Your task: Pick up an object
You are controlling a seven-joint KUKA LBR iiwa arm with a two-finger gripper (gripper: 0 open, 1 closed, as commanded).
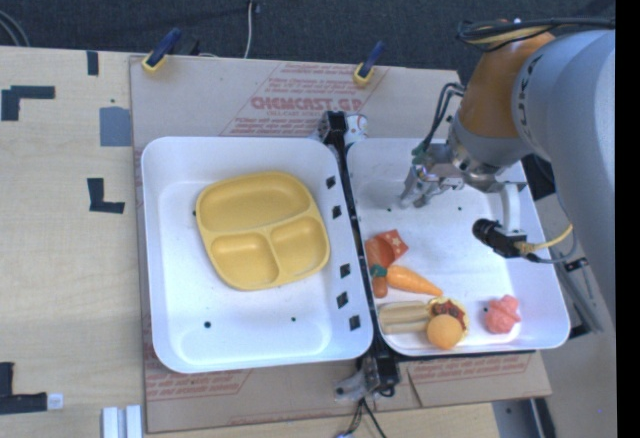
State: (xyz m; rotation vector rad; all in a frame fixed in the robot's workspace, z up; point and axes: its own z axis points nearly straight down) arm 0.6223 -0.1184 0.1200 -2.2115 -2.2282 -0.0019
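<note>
I am hovering the pincer [422, 188] over the right bin's [462, 344] bare upper floor.
Its fingers are standing slightly apart, gripping nothing. The toy carrot [412, 279] is lying well below the pincer, an orange packet [385, 248] just above the carrot, a hot dog [405, 315], an orange ball [444, 330] and a pink toy [503, 314] lower still. A yellow tray [263, 228] is sitting in the left bin [170, 161].
</note>
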